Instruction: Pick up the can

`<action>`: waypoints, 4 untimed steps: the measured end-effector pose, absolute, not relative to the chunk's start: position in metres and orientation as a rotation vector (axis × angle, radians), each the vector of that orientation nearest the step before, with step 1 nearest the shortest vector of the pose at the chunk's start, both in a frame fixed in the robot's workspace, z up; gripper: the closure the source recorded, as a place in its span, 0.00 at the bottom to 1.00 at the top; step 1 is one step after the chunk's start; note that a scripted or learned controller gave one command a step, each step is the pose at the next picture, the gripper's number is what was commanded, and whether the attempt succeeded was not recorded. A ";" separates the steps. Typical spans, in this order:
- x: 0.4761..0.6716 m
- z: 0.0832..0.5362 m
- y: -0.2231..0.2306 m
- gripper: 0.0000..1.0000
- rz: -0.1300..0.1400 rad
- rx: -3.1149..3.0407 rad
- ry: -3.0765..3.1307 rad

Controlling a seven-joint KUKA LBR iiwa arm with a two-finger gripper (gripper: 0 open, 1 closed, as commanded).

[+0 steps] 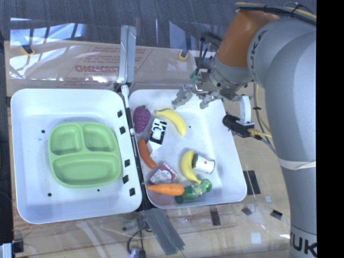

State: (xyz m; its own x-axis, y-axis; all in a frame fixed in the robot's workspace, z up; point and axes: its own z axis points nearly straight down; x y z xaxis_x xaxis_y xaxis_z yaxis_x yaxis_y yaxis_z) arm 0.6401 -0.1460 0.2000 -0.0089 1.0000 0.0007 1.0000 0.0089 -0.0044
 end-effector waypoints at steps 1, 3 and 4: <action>0.557 0.166 -0.169 0.00 0.005 -2.286 -2.149; 0.493 0.137 -0.197 0.00 0.005 -2.375 -2.050; 0.514 0.097 -0.204 0.00 -0.004 -2.363 -2.077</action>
